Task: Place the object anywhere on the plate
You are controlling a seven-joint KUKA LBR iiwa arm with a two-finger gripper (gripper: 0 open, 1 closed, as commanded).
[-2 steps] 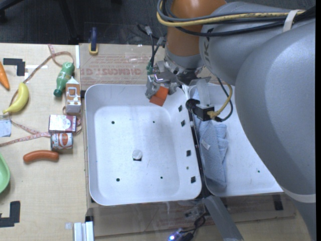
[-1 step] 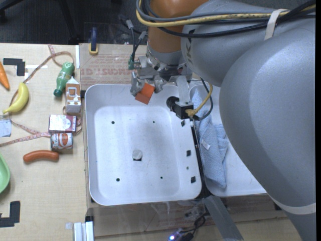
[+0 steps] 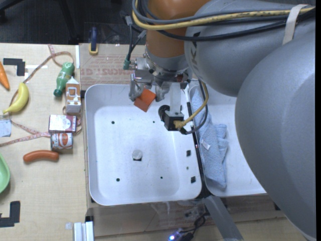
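The gripper [image 3: 146, 95] hangs over the far edge of the left bin [image 3: 100, 185], and an orange block [image 3: 145, 100] sits between its fingers, pinched there, tilted so one corner points down. The block is up off the bin floor, near the back wall. Above the fingers the wrist carries metal fittings and a small green connector [image 3: 127, 64], then the orange band [image 3: 173, 6] and the grey arm [image 3: 266, 84], which fills the right side of the view. A yellow cable [image 3: 225, 18] and black ones loop round the band; another yellow lead runs down to a black part [image 3: 170, 118] just right of the block.

On the bin floor, well below the block, lies a small grey disc [image 3: 137, 155] (what it is, I cannot tell). The floor also has a few dark holes.

In the right bin [image 3: 241, 185] a blue-grey cloth [image 3: 213, 149] lies crumpled against the shared wall.

Left of the bins, on the wooden bench [image 3: 40, 195], are a banana [image 3: 17, 98], a carrot [image 3: 4, 76], a green bottle [image 3: 63, 78], a small carton [image 3: 73, 97], a can [image 3: 62, 141], a red sausage [image 3: 41, 156] and the rim of a green plate [image 3: 3, 173]. The plate is well apart from the block
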